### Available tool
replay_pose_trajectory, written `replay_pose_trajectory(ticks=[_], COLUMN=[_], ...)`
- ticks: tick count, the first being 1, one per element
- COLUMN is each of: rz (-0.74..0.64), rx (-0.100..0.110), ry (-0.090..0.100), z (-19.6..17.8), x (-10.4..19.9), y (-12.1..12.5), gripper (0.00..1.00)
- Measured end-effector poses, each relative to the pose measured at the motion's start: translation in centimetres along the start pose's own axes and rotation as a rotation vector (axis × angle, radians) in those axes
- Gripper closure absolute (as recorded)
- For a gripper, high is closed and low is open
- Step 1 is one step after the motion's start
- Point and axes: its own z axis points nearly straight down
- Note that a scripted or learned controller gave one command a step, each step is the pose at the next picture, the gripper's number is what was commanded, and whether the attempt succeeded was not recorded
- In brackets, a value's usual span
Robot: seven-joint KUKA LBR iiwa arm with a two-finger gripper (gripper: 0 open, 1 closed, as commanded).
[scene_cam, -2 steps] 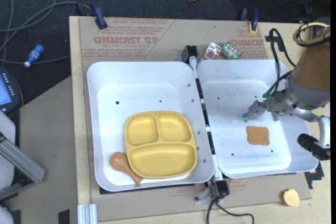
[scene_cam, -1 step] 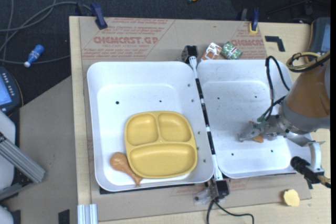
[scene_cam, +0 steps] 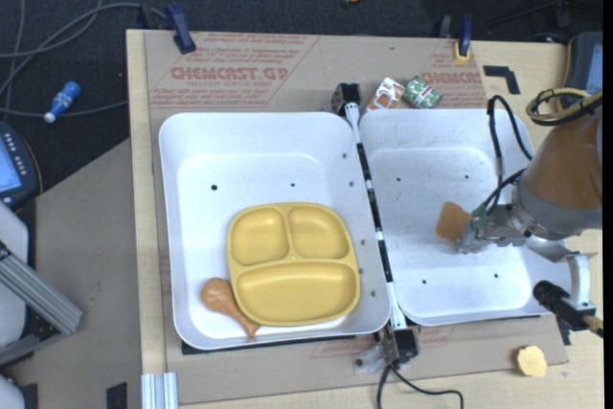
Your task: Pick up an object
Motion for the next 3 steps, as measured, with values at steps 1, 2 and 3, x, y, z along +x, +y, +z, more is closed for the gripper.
replay_pose_trajectory(ticks=[1, 2, 3], rz=[0.000, -0.007, -0.002], rx=[0.001, -0.004, -0.007], ry=[0.000, -0.001, -0.002], z=[0.1, 1.0, -0.2], x=[0.0, 4.7, 4.4], y=[0.0, 5.3, 5.3], gripper=[0.00, 0.00, 1.00])
